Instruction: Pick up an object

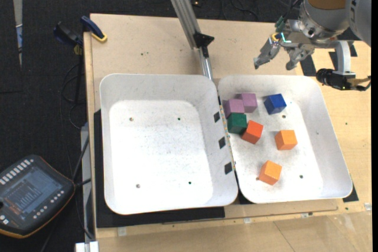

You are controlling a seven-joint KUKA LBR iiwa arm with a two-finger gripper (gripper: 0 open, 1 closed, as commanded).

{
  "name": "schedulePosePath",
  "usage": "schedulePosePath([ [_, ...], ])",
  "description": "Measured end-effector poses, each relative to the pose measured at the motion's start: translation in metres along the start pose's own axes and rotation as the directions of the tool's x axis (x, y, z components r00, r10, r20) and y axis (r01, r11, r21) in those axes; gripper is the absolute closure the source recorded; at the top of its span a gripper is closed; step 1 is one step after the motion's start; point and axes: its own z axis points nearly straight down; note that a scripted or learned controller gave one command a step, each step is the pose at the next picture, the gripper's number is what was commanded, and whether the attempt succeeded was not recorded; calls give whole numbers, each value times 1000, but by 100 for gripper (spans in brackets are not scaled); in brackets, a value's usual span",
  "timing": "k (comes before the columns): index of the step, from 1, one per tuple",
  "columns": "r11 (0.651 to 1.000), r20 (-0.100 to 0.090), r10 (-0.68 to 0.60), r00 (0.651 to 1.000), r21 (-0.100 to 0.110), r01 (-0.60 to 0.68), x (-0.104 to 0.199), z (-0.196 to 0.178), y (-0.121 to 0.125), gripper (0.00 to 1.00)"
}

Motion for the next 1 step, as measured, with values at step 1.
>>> schedulePosePath([
  [1, 1000, 1, -2, 1000, -4, 2, 0, -3, 1, 0],
])
